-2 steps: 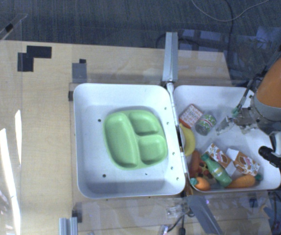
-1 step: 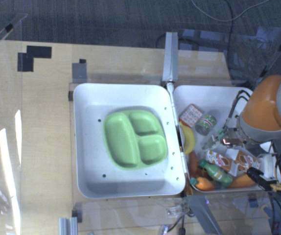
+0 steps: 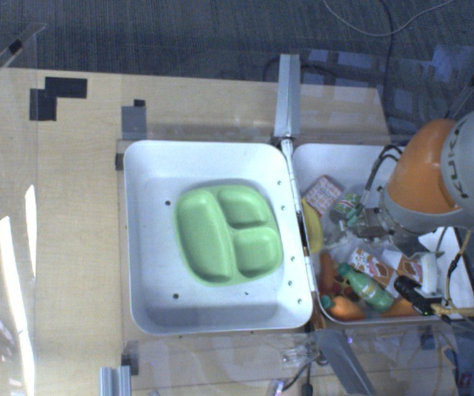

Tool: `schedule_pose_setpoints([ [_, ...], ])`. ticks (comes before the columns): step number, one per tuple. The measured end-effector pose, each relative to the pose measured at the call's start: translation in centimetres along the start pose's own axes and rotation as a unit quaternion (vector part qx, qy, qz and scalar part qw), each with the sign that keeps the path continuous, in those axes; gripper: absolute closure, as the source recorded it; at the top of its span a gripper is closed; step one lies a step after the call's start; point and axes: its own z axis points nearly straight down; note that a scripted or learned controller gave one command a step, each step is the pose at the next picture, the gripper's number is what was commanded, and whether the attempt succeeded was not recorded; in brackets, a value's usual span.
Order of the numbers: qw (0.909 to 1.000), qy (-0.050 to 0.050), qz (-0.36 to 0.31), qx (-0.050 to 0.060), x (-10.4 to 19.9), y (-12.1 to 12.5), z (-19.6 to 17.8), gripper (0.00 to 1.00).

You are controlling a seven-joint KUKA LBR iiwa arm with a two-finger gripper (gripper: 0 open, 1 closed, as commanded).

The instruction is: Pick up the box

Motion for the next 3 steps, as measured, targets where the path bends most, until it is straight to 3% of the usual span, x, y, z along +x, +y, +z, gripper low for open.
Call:
schedule_pose_setpoints([
  [1, 0.9998, 0.001, -0.019, 0.004, -4.1, 4.2, -3.2, 0.00],
  [2, 0.9986, 0.000, -0.053, 0.002, -7.1, -1.2, 0.1, 0.00],
  [3, 0.9978, 0.000, -0.066, -0.001, -2.4, -2.1, 0.0, 0.00],
])
